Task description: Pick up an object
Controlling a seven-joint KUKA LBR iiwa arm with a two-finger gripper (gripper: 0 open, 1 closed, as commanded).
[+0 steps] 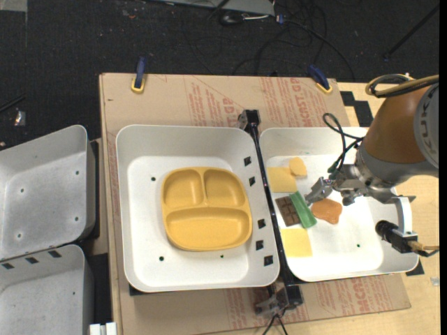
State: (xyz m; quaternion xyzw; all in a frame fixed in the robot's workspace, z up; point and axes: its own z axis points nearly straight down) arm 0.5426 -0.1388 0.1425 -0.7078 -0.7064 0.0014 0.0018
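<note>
The right bin (363,253) holds several small food-like pieces. An orange piece (327,212) lies near its middle. Left of it are a green bar (303,210) resting across a brown slab (286,211), a pale yellow block (281,179), a small orange-yellow lump (298,167) and a yellow square (295,242). My gripper (334,192) hangs just above the orange piece's upper edge, open, with one fingertip (322,186) toward the green bar. Nothing is lifted between the fingers.
The left bin (140,257) holds a yellow divided plate (207,209). A black divider rail (264,201) runs between the bins. The grey and orange arm (401,135) overhangs the right bin's right side. A black fitting (391,234) sits near the right wall.
</note>
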